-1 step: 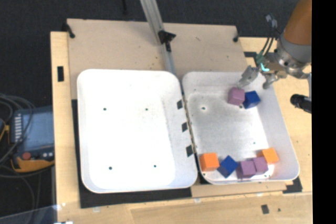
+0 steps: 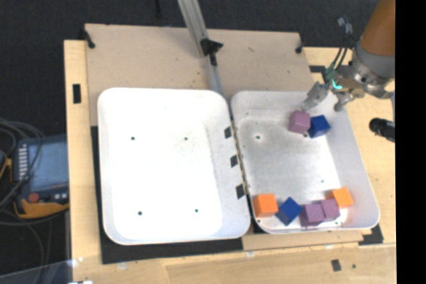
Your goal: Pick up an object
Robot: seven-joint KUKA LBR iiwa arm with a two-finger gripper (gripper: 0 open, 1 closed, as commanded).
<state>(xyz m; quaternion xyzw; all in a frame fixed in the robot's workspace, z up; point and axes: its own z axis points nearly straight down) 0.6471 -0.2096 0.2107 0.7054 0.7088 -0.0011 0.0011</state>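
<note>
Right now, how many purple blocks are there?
3. One purple block sits near the right bin's far end beside a blue block; two purple blocks sit together at its near edge.

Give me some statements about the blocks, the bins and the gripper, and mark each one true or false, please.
1. All the blocks lie in the right bin. True.
2. The gripper holds the purple block. False: that block rests on the bin floor, below the gripper, with nothing clamped on it.
3. A blue block touches the purple block at the far end of the bin. True.
4. Five blocks sit along the near edge of the right bin. True: two orange, one blue, two purple.
5. The left bin holds an orange block. False: both orange blocks are in the right bin.
</note>
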